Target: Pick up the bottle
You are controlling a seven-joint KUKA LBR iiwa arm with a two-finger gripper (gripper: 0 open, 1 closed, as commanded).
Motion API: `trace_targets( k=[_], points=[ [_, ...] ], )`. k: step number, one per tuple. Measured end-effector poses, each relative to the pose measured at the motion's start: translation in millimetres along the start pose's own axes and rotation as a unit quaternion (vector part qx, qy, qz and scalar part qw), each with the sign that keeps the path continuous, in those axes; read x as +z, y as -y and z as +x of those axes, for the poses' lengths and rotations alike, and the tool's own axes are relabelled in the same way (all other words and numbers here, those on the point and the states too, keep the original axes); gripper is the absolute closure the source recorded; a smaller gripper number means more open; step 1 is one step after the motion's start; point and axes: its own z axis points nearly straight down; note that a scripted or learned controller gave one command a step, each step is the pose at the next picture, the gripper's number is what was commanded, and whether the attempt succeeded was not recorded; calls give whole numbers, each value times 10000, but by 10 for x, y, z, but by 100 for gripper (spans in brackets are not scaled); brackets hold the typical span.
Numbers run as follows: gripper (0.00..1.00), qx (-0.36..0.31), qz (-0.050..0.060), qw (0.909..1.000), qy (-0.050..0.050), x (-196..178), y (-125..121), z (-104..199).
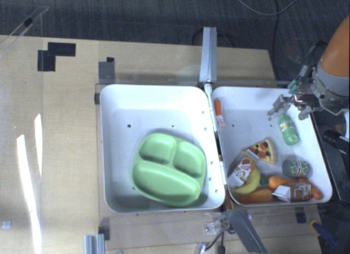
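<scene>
A small green bottle point(288, 130) lies on the floor of the right bin point(246, 98), near its far right wall, with its cap end pointing toward the back. My gripper point(289, 109) hangs just behind and above the bottle's cap end. It is open, its two fingers spread to either side, and nothing sits between them. The bottle is apart from the other items in the bin.
A pizza-slice toy point(262, 150), banana point(249, 182), carrot point(273, 182), round green can point(296, 167) and a red packet point(299, 191) crowd the right bin's front. An orange-tipped tube point(218, 113) lies along its left wall. A green divided plate point(169, 168) sits in the left bin point(153, 95).
</scene>
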Motion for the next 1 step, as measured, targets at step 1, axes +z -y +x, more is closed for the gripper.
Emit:
trace_targets(
  k=[1],
  points=[
    [0, -25, -15, 10000, 5, -1047, -148, 250]
  ],
)
